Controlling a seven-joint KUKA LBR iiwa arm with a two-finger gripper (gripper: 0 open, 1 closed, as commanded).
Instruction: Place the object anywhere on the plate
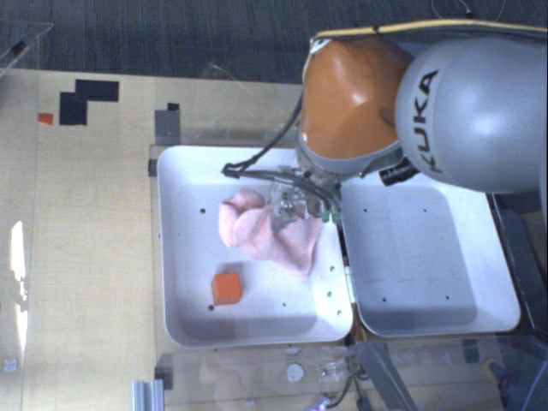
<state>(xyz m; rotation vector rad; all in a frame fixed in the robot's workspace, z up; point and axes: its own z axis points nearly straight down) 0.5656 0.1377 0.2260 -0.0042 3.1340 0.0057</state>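
A small orange block (227,288) lies in the front left part of the left white bin (184,247). A pink, crumpled soft thing (257,229) lies in the middle of the same bin; I cannot tell whether it is the plate. My gripper (291,205) hangs over the pink thing's upper right part, at or just above its surface, under the orange wrist band (351,101). The block sits well clear of the gripper, to its front left. The arm hides the bin's back right corner.
The right white bin (419,255) stands beside the left one, its back edge under the grey arm (479,101). A thin black cable (257,165) runs from the wrist over the left bin's back. The wooden bench (86,255) lies to the left, with black marks at its back.
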